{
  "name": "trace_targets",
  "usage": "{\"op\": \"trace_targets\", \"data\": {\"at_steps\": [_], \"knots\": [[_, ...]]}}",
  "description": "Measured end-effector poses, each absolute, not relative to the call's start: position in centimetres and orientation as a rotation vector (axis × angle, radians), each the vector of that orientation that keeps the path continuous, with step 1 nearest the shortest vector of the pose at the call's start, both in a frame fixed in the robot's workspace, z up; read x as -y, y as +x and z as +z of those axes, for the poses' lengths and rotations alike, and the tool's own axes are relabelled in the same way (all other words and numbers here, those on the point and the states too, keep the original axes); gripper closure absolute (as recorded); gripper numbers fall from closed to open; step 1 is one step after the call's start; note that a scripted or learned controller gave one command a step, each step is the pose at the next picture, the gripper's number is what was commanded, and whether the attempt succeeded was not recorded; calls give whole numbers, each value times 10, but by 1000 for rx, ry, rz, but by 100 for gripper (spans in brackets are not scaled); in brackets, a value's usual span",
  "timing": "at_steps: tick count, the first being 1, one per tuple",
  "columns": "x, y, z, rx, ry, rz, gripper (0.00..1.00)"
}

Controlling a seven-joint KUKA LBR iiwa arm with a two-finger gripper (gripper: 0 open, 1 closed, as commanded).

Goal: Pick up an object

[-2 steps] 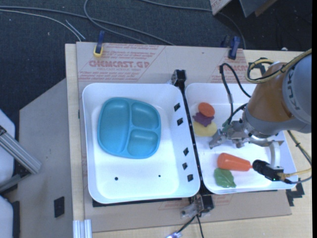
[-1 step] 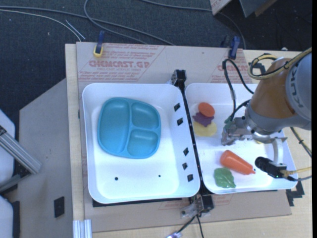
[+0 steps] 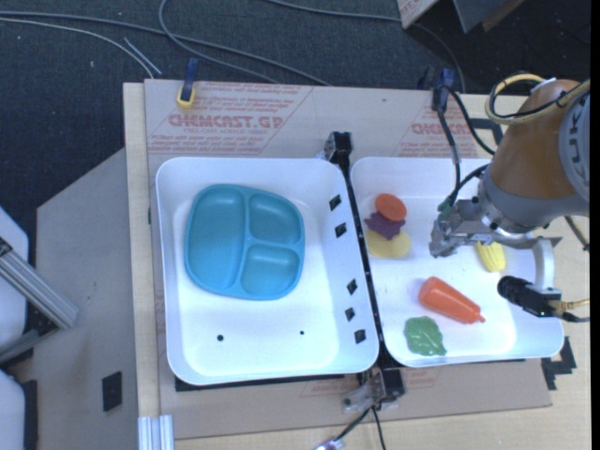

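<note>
**Arm hanging over the right bin, among the toy food**

The grey arm [image 3: 539, 157] with its orange band is reaching in from the right and hanging over the right bin [image 3: 469, 356]. Its gripper [image 3: 450, 237] is sitting low in the middle of that bin, between the stacked pieces on the left and a yellow piece [image 3: 491, 255] that is peeking out just beside it on the right. The metal parts at the tip are blurring together from this slanted angle, so whether the fingers are released or clenched cannot be told, and nothing is showing between them.

Several candidates for picking are lying in the right bin. An orange round piece [image 3: 390, 206] is sitting near the bin's left wall, touching a purple piece [image 3: 383, 223] just below it, which in turn is resting on a pale yellow piece [image 3: 388, 244]. An orange carrot-shaped toy [image 3: 450, 300] is lying tilted in front of the gripper, apart from it. A green leafy piece [image 3: 425, 336] is lying near the front rim, just beside the carrot's lower side.

The left bin [image 3: 272, 354] is holding a blue divided plate [image 3: 246, 242], lying flat toward its back left part. A black divider strip [image 3: 352, 242] is running between the two bins. Both bins are sitting on a brown printed board [image 3: 234, 111] that is covering the tabletop, with cables [image 3: 225, 26] trailing across the dark floor behind.
</note>
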State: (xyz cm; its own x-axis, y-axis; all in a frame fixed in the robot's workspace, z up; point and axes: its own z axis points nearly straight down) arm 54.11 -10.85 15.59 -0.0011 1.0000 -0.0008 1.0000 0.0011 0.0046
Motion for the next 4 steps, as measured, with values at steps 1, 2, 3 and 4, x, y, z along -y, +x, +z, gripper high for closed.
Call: {"op": "trace_targets", "data": {"at_steps": [1,2,3,4], "knots": [[106,547,219,-2219,2215,7,100],[105,547,220,-2221,2220,2,100],[58,540,214,-2229,2220,0,100],[2,542,227,-2229,2214,5,100]]}}
